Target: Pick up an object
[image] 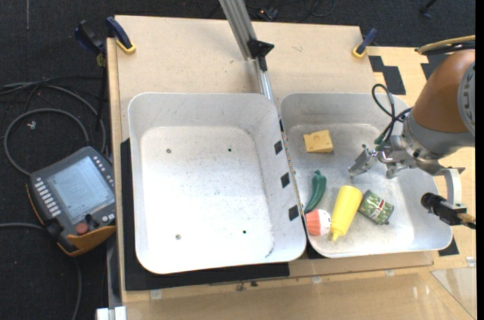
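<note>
Two white bins side by side, right bin (393, 108) holding yellow block (318, 141), green pepper (315, 190), yellow bottle (344, 210), green can (376, 207), gripper (372, 160) hovering spread above its floor, pinching nothing.

Bench (197, 57): pale wood board, flat, matt. Two white bins (151, 160) on bench: look like plastic, smooth, dull, with small dark specks. In right bin (423, 231): yellow bottle (345, 210) looks like smooth plastic, bit shiny; green pepper (315, 190) beside bottle, smooth, shiny; yellow block (318, 141) above bottle, matt, looks spongy; green can (376, 208) right of bottle, wrapped in printed label. Arm (446, 103) over right bin: orange band smooth, glossy. Gripper (372, 162): grey metal look. Pole (231, 1) behind bins: bare metal, ribbed.
</note>
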{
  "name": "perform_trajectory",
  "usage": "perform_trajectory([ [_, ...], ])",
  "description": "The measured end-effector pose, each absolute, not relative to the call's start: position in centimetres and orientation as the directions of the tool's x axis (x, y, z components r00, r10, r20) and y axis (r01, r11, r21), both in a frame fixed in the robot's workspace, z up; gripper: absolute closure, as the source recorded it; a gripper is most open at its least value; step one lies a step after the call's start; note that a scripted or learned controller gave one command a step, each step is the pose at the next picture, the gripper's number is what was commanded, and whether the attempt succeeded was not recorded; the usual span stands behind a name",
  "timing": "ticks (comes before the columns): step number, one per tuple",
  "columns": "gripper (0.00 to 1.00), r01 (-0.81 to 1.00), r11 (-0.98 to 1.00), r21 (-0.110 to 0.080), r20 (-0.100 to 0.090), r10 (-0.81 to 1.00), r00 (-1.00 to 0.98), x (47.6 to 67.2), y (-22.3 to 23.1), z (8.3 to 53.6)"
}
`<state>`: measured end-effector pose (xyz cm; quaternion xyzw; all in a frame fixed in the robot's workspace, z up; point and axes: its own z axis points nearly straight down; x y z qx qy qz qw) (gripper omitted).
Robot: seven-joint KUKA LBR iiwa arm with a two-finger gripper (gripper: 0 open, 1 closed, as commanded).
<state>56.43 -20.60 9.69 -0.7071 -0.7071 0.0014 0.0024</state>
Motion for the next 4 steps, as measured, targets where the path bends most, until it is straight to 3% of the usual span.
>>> perform_trajectory([
  [1, 1.0, 1.0, 0.001, 0.001, 0.0, 1.0, -0.001, 56.6, -20.6, 11.1],
  [2, 1.0, 1.0, 0.004, 0.007, -0.002, 1.0, -0.004, 57.4, -20.1, 17.0],
  [4, 1.0, 1.0, 0.004, 0.006, -0.003, 1.0, -0.004, 57.3, -20.1, 26.1],
])
